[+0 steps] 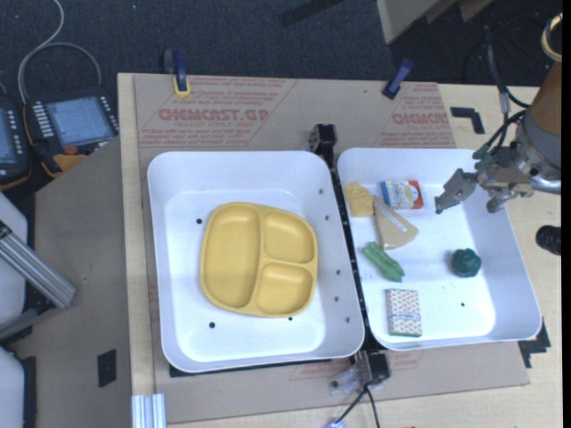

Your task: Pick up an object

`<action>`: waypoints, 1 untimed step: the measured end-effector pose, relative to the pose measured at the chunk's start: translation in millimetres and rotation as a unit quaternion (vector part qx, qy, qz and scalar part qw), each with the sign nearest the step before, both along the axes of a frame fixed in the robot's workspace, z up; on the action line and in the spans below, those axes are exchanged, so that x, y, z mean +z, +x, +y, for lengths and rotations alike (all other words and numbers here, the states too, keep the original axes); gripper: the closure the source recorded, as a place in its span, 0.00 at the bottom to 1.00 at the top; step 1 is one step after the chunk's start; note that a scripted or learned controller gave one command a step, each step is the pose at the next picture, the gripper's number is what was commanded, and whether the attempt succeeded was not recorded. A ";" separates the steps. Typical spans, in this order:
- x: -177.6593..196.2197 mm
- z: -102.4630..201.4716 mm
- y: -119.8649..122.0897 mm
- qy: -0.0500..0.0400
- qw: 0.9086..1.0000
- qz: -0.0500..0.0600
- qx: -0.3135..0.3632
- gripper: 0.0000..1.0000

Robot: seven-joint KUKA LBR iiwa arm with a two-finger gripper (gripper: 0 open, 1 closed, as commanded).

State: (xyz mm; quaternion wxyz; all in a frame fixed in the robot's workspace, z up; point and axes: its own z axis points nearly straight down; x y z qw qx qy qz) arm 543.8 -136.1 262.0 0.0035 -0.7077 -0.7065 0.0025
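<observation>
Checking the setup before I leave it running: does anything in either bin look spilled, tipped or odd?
Nothing stands out. The yellow divided plate lies flat in the left bin; the small items lie loosely apart in the right bin, none spilled.

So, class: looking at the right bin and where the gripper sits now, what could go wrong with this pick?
1. The yellow wedge, yellow block and small carton lie crowded together, so the gripper, open above the right bin, might nudge a neighbour or catch two.
2. The green pod lies near the bin's left wall, which could block a finger.
3. The dark green ball may roll away.
</observation>
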 end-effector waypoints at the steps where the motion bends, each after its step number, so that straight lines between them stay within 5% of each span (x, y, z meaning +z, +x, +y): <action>1: 4.4 0.1 1.8 -0.001 1.000 -0.005 0.001 0.00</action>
